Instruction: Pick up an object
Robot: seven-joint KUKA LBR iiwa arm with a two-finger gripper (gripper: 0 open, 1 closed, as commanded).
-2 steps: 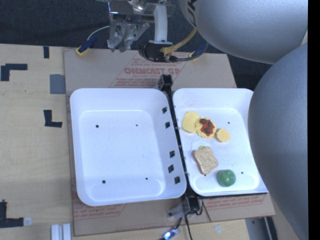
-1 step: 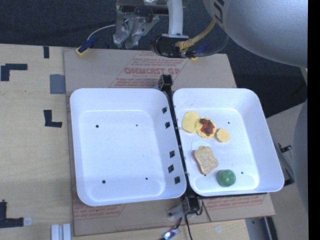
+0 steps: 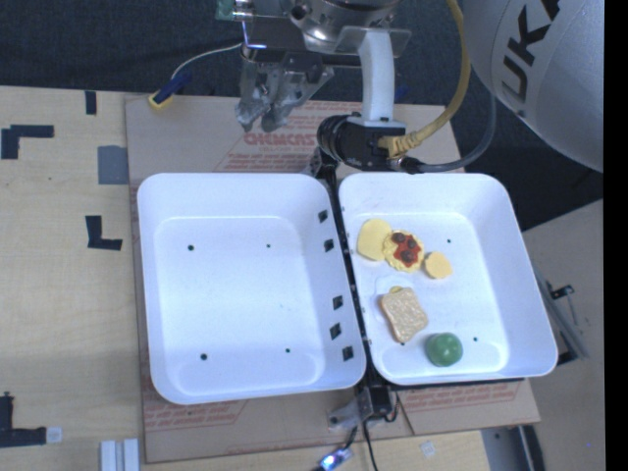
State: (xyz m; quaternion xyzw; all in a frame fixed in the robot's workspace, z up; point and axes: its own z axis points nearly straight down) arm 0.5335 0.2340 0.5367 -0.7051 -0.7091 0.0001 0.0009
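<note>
Pincer (image 3: 272, 116) hangs above the left bin's (image 3: 157, 263) far edge, fingers nearly together, gripping nothing. Right of that bin: bread slice (image 3: 403, 314), green ball (image 3: 444, 349).

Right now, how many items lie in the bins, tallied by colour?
Yellow: 2, a round piece and a smaller piece
Yellow with red topping: 1, pizza-like piece
Tan: 1, bread slice
Green: 1, ball
Total: 5, all in the right bin
</note>
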